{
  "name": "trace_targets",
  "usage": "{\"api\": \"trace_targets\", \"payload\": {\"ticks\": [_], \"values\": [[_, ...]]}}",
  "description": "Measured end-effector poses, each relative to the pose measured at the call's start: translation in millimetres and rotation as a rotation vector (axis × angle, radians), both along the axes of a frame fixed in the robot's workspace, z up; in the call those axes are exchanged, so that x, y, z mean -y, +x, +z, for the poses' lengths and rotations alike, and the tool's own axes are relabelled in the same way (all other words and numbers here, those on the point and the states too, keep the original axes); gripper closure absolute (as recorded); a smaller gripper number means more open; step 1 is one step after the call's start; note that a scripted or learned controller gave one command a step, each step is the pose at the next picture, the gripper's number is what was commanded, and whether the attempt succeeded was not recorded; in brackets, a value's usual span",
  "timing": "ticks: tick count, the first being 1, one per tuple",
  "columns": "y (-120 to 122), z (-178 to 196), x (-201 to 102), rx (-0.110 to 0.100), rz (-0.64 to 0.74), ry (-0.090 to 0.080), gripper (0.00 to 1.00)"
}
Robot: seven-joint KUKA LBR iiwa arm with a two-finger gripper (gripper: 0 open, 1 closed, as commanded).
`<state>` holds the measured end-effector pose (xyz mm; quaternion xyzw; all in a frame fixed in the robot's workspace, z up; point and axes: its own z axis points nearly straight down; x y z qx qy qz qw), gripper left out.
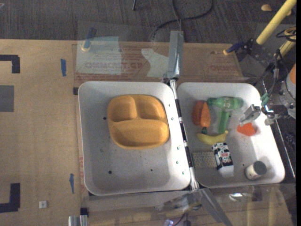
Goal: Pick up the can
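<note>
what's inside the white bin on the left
The left bin holds one thing: an orange divided tray with three compartments, lying flat toward the bin's far side. The bin floor beneath the tray is covered, so whatever lies there cannot be seen.

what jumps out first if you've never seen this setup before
The big orange divided tray grabs the eye first, lying alone in the left bin. Next comes the clutter in the right bin: a green toy drill, a carrot-like orange piece, a banana, a black-and-white carton, and the can upright in the near right corner. The tool sits at that bin's right edge, apart from the can.
</note>
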<state>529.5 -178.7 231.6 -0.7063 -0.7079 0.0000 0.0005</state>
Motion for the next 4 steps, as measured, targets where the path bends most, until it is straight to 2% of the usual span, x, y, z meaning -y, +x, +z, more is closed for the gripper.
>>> {"api": "trace_targets", "payload": {"ticks": [1,2,3,4], "values": [[27,-143,-15,0.01,-0.02,-0.002,0.0],[45,-144,22,0.008,-0.089,-0.001,0.0],[31,-143,6,0.007,-0.1,-0.002,0.0],[32,-132,7,0.012,-0.104,-0.002,1.0]]}}
